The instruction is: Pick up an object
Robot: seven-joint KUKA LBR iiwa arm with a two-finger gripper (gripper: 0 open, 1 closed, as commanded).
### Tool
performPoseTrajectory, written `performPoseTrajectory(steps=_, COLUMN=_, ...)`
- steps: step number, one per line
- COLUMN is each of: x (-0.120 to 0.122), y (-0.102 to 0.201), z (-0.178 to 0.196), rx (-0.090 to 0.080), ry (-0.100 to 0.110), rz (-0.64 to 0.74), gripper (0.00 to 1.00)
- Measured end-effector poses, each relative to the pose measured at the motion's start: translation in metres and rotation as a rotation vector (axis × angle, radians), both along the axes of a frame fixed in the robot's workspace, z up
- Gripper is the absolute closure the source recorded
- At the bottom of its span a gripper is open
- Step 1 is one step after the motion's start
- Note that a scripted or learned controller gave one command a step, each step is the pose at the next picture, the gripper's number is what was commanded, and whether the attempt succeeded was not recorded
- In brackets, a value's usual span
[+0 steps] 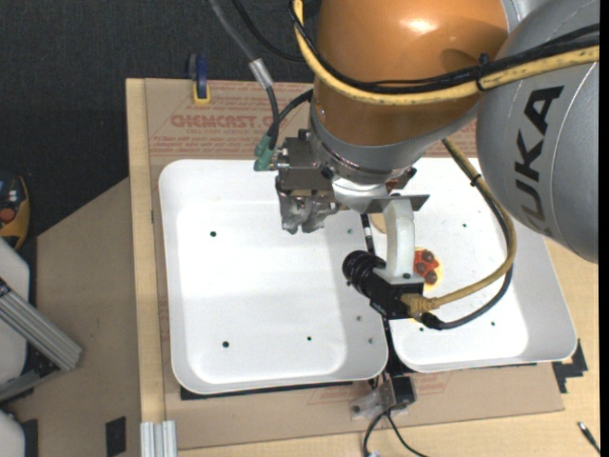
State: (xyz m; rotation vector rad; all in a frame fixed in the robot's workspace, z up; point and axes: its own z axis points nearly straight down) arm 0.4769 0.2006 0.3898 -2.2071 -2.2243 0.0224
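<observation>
My gripper (pixel 304 219) hangs over the back right part of the left bin (pixel 205 350), under the big orange wrist band. Nothing shows beneath it but bare white bin floor. A small orange and yellow object with red spots (pixel 427 268) lies in the right bin (pixel 495 346) near the divide, partly hidden behind a white bracket (pixel 400 241) on the arm. A tan sliver of another thing (pixel 377 223) peeks out beside that bracket.
The arm's body covers most of the right bin's back half. A black cable fitting (pixel 369 279) and a yellow hose (pixel 476 288) hang over the seam between the bins. A blue clamp (pixel 200 76) sits at the cardboard's back edge.
</observation>
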Motion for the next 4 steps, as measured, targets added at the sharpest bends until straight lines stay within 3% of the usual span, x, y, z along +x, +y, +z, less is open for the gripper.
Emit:
performPoseTrajectory(steps=1, x=0.004, y=0.025, z=-0.099, rx=0.0, ry=-0.003, rz=-0.006, gripper=1.0)
performPoseTrajectory(steps=2, x=0.022, y=0.024, z=0.068, rx=0.014, ry=-0.036, rz=-0.007, gripper=1.0)
performPoseTrajectory(steps=3, x=0.01, y=0.024, z=-0.058, rx=-0.001, ry=-0.004, rz=-0.009, gripper=1.0)
performPoseTrajectory(steps=4, x=0.002, y=0.024, z=0.143, rx=0.015, ry=-0.035, rz=-0.005, gripper=1.0)
